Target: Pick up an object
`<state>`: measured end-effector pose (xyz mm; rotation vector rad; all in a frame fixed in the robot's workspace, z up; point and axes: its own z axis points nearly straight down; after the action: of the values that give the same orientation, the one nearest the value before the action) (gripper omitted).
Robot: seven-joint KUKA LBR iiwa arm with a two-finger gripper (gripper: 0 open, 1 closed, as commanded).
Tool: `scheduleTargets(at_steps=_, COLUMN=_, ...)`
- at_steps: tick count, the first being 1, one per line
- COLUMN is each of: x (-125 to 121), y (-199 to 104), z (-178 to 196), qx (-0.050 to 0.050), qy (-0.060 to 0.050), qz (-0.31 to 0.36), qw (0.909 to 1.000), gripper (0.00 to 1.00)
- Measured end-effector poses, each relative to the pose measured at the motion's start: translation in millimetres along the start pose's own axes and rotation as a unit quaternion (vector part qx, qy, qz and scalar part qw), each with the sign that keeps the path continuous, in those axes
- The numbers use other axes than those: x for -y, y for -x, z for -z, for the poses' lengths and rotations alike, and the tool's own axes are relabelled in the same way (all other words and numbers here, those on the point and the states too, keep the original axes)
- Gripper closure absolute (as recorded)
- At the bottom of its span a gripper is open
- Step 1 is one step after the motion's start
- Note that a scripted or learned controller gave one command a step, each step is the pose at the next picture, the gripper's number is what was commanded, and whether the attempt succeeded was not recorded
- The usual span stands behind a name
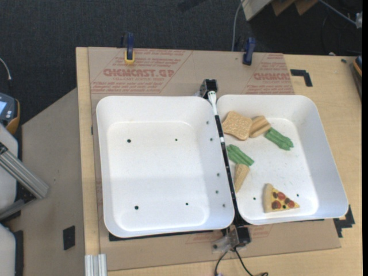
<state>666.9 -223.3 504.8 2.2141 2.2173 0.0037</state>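
Observation:
The right bin (pixel 322 148) holds several toy food pieces. A square tan cracker (pixel 237 125) lies near its back left, with a small bread-coloured piece (pixel 260 126) touching its right side. A green pod (pixel 279 138) lies just right of those. Another green pod (pixel 239 154) rests by the bin's left wall, above a tan wedge (pixel 240 175). A pizza slice (pixel 278 199) with red toppings sits near the front edge.
The left bin (pixel 155 165) sits beside the right one, their rims meeting along a dark seam (pixel 221 148). Two blue clamps (pixel 129 46) (pixel 248 49) hold the cardboard sheet at the back. Cables (pixel 233 255) run out at the front.

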Motion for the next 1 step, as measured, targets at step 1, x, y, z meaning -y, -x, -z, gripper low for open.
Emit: scheduleTargets(at_steps=1, x=0.0, y=0.2, z=26.5, qx=0.000, qy=0.000, qz=0.000, qw=1.0000, gripper=0.00)
